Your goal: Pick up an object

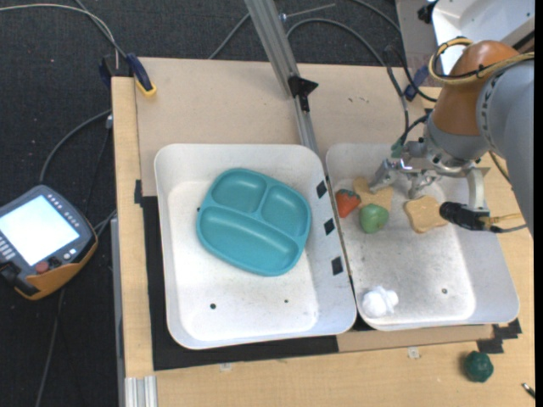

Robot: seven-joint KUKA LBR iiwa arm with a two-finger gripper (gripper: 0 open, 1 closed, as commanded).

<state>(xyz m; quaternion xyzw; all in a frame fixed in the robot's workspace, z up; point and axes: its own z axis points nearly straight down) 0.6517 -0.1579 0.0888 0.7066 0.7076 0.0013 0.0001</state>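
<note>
Camera view: gripper [413, 170] hovers at the right bin's [484, 299] twelve o'clock rim, fingers spread, holding nothing; toast piece [423, 214] lies just beneath. Approach step; next, descend and close.

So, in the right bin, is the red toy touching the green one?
Cannot tell. In the camera view the red toy and the round green toy sit side by side with edges meeting; no clear gap or contact shows.
</note>
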